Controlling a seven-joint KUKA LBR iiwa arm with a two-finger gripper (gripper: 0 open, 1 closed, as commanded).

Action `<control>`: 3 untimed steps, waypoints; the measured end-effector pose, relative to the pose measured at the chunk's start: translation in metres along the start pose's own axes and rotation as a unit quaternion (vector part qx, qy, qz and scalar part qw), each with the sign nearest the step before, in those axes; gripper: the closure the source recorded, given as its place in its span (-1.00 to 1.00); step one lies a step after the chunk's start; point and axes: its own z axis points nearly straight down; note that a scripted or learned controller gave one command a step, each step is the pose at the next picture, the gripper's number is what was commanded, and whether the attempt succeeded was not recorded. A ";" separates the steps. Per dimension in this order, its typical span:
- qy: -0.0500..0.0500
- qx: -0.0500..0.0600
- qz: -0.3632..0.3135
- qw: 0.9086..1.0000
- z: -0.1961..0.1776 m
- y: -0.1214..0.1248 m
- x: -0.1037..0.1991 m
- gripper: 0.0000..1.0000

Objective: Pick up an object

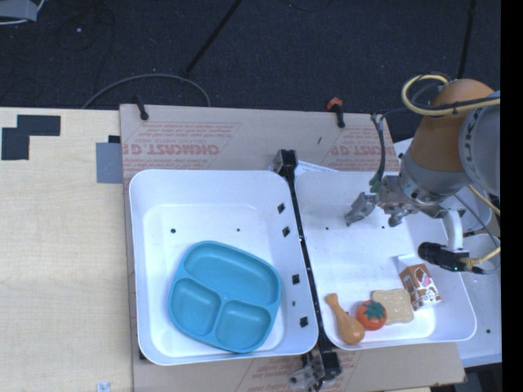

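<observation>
Looking down on two shallow white plastic bins, side by side on a cardboard-lined bench. Near the bottom edge, at about five o'clock, four small toy foods cluster along the near wall of the right bin (458,333): one tan chicken drumstick (345,318), one round red tomato (371,314) touching it, one flat slice of toast (393,305), and one small printed packet (420,285) whose label is too small to read. At seven o'clock, the left bin (143,219) holds one smooth blue plate (225,294) with three compartments. Farther back, at three o'clock, the gripper (377,211) hangs above the bare floor of the right bin, well apart from the foods; its two grey fingers look spread apart, nothing between them. Behind it, the arm (445,141), grey with an orange band, is cut off at the right edge.
</observation>
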 end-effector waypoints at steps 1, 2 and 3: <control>0.000 -0.001 0.000 1.000 0.053 0.000 0.001 -1.00; 0.000 -0.002 0.001 1.000 0.041 0.000 0.000 1.00; -0.001 -0.005 0.002 1.000 -0.020 0.003 -0.008 1.00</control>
